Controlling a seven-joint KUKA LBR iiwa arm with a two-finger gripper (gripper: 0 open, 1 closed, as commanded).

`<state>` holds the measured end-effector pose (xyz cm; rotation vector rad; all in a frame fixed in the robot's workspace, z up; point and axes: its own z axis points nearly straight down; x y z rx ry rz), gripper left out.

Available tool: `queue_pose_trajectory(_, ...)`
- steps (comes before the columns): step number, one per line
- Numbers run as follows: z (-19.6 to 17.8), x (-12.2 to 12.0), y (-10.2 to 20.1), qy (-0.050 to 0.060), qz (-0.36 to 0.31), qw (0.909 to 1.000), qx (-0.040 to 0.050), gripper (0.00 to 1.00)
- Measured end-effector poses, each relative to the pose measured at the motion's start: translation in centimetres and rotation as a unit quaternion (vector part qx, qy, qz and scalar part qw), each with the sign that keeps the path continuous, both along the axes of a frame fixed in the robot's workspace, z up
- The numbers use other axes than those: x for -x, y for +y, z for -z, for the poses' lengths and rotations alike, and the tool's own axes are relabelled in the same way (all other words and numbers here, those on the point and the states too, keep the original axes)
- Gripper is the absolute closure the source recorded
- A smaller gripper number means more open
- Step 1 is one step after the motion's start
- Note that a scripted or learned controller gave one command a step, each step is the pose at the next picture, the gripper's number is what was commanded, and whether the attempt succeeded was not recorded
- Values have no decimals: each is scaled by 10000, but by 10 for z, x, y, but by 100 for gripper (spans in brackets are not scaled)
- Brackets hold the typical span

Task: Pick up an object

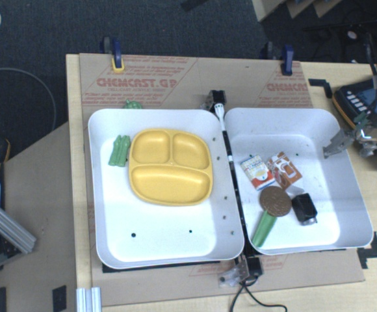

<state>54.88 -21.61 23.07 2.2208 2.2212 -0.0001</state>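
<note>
We see the gripper (337, 145) at the right bin's (344, 229) far right rim; whether it is apart or together we cannot tell. Left and nearer lie snack packets (270, 169), a brown disc (276, 201), a black block (304, 209) and a green tube (263, 229).

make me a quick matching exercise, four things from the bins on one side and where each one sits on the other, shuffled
Things:
1. yellow divided plate
2. green bundle
3. brown disc
4. black block

Places:
A. right bin, just right of the brown disc
B. left bin, against the plate's left edge
C. middle of the left bin
D. right bin, atop the upper end of the green cylinder

Pairs: 1-C, 2-B, 3-D, 4-A
</note>
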Motion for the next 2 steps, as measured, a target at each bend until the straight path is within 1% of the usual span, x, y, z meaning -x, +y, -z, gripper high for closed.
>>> queue_pose_trajectory(1,-149,13,15,-90,-15,10000,29,0)
queue_pose_trajectory(2,-315,38,52,-107,-20,9999,26,0)
